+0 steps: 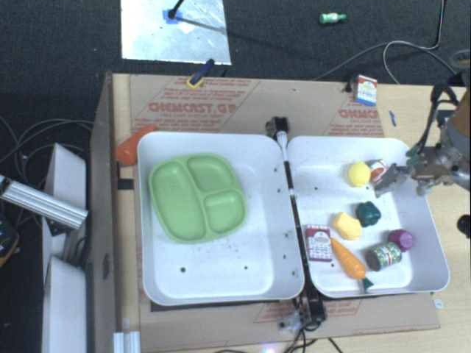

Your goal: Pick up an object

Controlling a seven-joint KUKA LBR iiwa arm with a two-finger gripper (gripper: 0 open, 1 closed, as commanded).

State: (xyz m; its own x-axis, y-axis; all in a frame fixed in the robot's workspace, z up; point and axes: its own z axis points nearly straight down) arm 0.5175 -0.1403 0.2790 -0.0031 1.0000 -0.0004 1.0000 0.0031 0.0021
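Hovering over the right bin's (423, 219) upper right part, gripper (403, 176) spread wide — one finger (385, 181) angled down-left toward a small red-and-white item (378, 169), the other near the bin's right rim, nothing between them. Reaching in from the right, grey arm (455, 134) partly cut by the view's edge. Just left of the near finger, a yellow ball (358, 173), close beside the red-and-white item. Below the gripper, a dark green pepper-like toy (368, 212), apart from the fingers. Left of that, a yellow corn-like piece (347, 226), and further left a small red carton (318, 243) lying flat near the divider. Slanting from the carton toward the bin's front edge, an orange carrot (349, 259). To its right, a tin can (385, 256) on its side with a green label, and just above it a purple object (401, 238). Beyond the divider, in the left bin (169, 285), a green sectioned plate (197, 196) with three compartments, set toward the upper left. Outside that bin's upper left corner, an orange object (127, 148) on the cardboard sheet (243, 105). Farther back on the cardboard, a small blue-and-white box (366, 90) standing near the right — and a yellow-and-blue clip (200, 73) at the back edge. On the dark floor beyond, a green bottle (332, 18) lying down.
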